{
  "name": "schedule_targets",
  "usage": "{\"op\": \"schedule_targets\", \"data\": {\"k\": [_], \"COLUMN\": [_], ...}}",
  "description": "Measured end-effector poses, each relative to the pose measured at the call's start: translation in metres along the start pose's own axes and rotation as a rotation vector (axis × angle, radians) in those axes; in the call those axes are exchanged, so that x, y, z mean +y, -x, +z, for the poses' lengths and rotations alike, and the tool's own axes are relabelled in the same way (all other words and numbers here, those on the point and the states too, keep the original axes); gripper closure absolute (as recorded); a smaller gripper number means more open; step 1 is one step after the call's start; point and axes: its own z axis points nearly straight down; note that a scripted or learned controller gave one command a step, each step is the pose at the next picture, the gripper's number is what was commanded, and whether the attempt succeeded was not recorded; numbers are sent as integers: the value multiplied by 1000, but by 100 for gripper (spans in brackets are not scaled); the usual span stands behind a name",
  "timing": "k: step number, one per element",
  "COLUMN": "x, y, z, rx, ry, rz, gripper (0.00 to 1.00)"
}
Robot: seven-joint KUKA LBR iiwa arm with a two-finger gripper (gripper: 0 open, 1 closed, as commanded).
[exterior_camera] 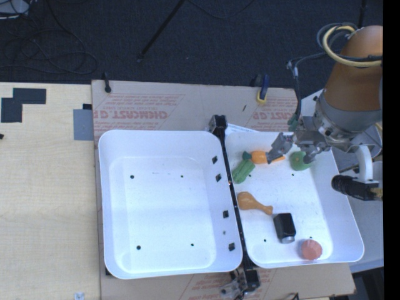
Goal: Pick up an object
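- Cardboard sheet [156, 108] underlies two white bins: left bin [125, 144], right bin [331, 205].
- Gripper [294, 150] hovers over the right bin's far end, fingers spread, pinching nothing.
- Just beside it: orange carrot toy [261, 157], green pepper toy [243, 169], green ball [299, 162].
- Nearer: tan gourd toy [252, 202], black block [284, 227], pink ball [310, 249].

From my station I see the arm [354, 80] as a thick rounded column, orange on top and grey toward the wrist. A yellow-and-black cable [337, 37] loops around its upper part, and a thinner dark cable runs down its left side. The gripper [294, 147] below is dull grey metal with dark fittings.
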Motion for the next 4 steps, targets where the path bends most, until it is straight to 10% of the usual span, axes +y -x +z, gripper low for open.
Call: {"op": "schedule_targets", "data": {"k": [1,2,3,4], "x": [-33,-37,-35,-59], "y": [-30,-100,-99,-137], "z": [-76,-268,-265,-257], "rx": [0,-1,-6,-2], "ry": [8,19,-8,-2], "rz": [-4,-7,-6,-4], "gripper": [0,0,100,100]}}
